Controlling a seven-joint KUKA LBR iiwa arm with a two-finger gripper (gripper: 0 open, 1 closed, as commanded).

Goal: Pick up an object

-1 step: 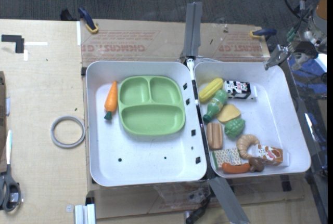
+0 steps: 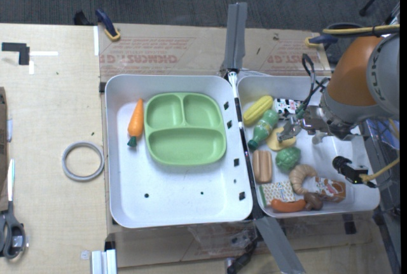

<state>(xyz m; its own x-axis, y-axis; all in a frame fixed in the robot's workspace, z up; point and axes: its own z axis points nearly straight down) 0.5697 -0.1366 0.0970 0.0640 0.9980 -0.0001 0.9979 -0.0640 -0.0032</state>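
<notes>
The arm (image 2: 365, 85) reaches in over the right bin (image 2: 362, 203), its orange band above the wrist. The hand (image 2: 291, 130) sits low in the upper middle of that bin, pointing toward the divider between the bins. Whether it is spread or closed cannot be told from where I stand; the metal parts are small and cluttered, and nothing can be confirmed as held.

Just beside the hand, toward the divider, lies a yellow toy corn cob (image 2: 257, 109), with a green toy bottle (image 2: 263, 127) below it, both slanted. A pale yellow piece (image 2: 278, 141) lies touching or directly under the hand; contact cannot be settled. Below the hand sits a green toy broccoli-like item (image 2: 287, 158), and beside that, nearer the divider, a toy hot dog (image 2: 262, 166) stands lengthwise. Further below the hand are a toy croissant (image 2: 301, 176), a patterned card (image 2: 277, 192), a red toy sausage (image 2: 287, 205) and a small printed packet (image 2: 331, 189). A small patterned item (image 2: 289, 105) lies just above the hand.

Well away from the hand, across the divider, the left bin (image 2: 172, 203) holds a green three-compartment plate (image 2: 186, 128) with a toy carrot (image 2: 135, 120) just beside its far edge.

Farther off on the worktop (image 2: 44, 114) lie a tape ring (image 2: 82, 160) and scissors (image 2: 11, 228).
</notes>
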